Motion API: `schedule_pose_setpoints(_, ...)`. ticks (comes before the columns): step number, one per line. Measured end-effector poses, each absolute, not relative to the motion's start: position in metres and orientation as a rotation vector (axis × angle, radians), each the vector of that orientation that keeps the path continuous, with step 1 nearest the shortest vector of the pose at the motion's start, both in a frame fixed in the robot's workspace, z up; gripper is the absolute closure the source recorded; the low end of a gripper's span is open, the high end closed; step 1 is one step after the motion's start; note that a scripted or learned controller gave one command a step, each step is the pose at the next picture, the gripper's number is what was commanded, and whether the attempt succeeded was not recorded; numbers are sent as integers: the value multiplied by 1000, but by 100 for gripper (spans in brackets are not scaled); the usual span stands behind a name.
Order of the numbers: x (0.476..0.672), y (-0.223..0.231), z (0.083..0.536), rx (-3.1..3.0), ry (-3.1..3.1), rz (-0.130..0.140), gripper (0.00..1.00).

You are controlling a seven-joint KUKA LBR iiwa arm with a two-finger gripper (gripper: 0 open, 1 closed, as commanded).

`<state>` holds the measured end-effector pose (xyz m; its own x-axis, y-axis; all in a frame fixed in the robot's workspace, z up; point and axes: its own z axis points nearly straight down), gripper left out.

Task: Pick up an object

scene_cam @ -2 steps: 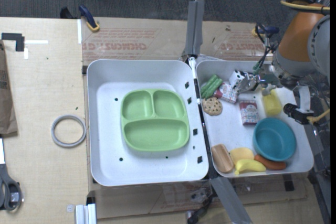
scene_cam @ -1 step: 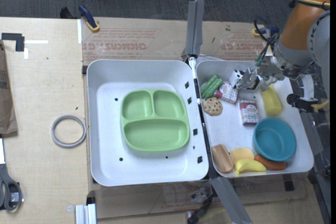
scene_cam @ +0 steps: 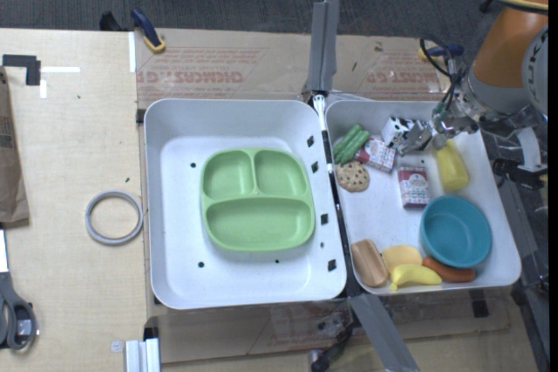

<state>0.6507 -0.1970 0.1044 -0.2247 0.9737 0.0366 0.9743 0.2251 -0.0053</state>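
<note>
The right bin (scene_cam: pixel 488 148) holds several toy foods. A green pod (scene_cam: pixel 350 142), a cookie (scene_cam: pixel 352 177), a small pink packet (scene_cam: pixel 381 155) and a red carton (scene_cam: pixel 413 186) lie in its upper left half. A yellow piece (scene_cam: pixel 451 167) sits by the right wall. My gripper (scene_cam: pixel 418 138) is low at the bin's far side, between the yellow piece and a black-and-white object (scene_cam: pixel 398 127), right next to the pink packet. Nothing is visibly lifted.
A blue bowl (scene_cam: pixel 455 231), a bun (scene_cam: pixel 369 262), a banana (scene_cam: pixel 415 276) and an orange piece (scene_cam: pixel 451 272) fill the right bin's near end. The left bin (scene_cam: pixel 166 187) holds a green divided plate (scene_cam: pixel 257 199). A tape ring (scene_cam: pixel 113 216) lies on the bench.
</note>
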Motion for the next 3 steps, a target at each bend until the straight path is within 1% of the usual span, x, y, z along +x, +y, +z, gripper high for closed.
schedule_pose_setpoints(1, 660, -221, 165, -2010, -2417, 0, 0)
schedule_pose_setpoints(2, 599, -219, 96, -1905, -2501, -10, 0)
schedule_pose_setpoints(3, 600, -220, 107, -1913, -2502, -12, 100)
